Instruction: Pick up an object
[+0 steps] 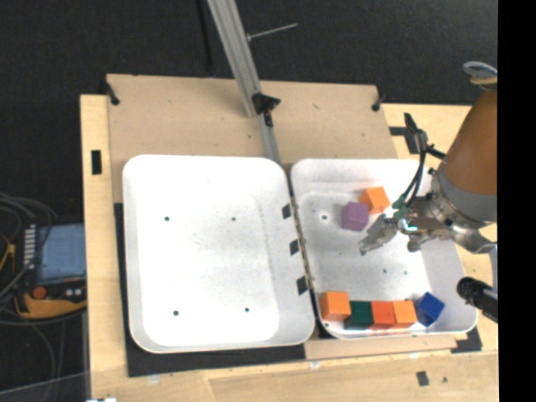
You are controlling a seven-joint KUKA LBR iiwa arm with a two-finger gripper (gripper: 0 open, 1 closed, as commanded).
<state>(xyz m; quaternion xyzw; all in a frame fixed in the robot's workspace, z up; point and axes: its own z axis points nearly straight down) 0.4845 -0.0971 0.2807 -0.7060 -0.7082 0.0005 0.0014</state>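
1. Left bin: shallow, white, at nine o'clock from me.
2. Right bin: shallow, white; I hang over its middle.
3. Row along its six o'clock wall, left to right: orange cube, green cube, two more orange blocks, blue cube.
4. Purple cube: my likeliest target. Matte lilac, roughly equal-sided, so no long axis to favour; standing free on the floor.
5. Orange block: just beside the purple cube, at its one o'clock.
6. My gripper: purple cube lies near, at about ten o'clock. Whether my jaws stand wide or narrow I cannot tell; nothing visible between them.
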